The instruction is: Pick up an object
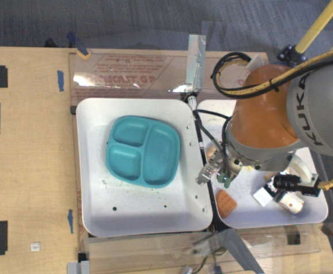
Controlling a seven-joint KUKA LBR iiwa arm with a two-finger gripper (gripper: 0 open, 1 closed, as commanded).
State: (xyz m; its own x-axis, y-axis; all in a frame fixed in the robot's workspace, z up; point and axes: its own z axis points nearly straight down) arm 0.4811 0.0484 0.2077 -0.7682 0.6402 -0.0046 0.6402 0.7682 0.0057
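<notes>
I hung gripper low over right bin, near orange block; finger state unclear.

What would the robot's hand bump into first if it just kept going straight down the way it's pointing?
Probably the bare white floor of the right bin, near the divider. The hand points down there; an orange object lies just beside that line, so depth makes it hard to rule out a touch.

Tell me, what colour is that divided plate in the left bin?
Teal; the divided plate shows plainly in the camera view.
</notes>
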